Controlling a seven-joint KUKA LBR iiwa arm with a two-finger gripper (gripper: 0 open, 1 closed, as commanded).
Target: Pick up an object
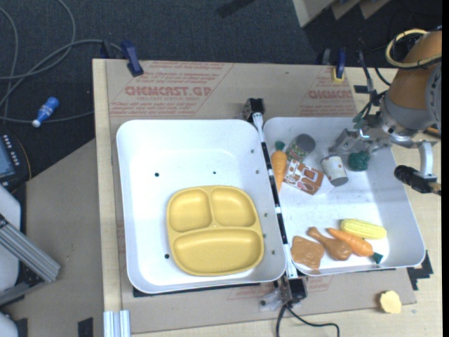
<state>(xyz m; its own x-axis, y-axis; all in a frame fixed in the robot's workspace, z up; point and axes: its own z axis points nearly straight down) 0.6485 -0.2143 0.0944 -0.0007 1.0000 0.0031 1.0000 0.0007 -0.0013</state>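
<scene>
At the near edge of the desk (63,209) a small yellow lump (390,301) lies outside the bins, on the right. Just beyond it, along the near side of the right bin (400,209), sits a cluster of toy food: a brown drumstick (313,246), an orange carrot (354,243) and a yellow corn cob (363,228), all touching or nearly so. The left bin (140,160) holds a yellow divided plate (213,229) in its near half. Farther back in the right bin, a second carrot (278,166) lies against the dividing wall, with a printed packet (303,177) beside it, a grey round can (302,146) behind that, and a small white cup (334,170) tipped on its side. The pincer (354,144) hovers at the far right of this bin, close over a dark green object (359,161) just beside the cup; whether its jaws stand wide or narrow cannot be told from this angle, and nothing is visibly held. The likeliest target seems to be the green object or the cup. To do the step well, the arm should probably centre squarely over one of them, not the gap between, since the two lie so close that a finger could knock the neighbour aside, descend straight, and close only once the fingers straddle the chosen piece.
</scene>
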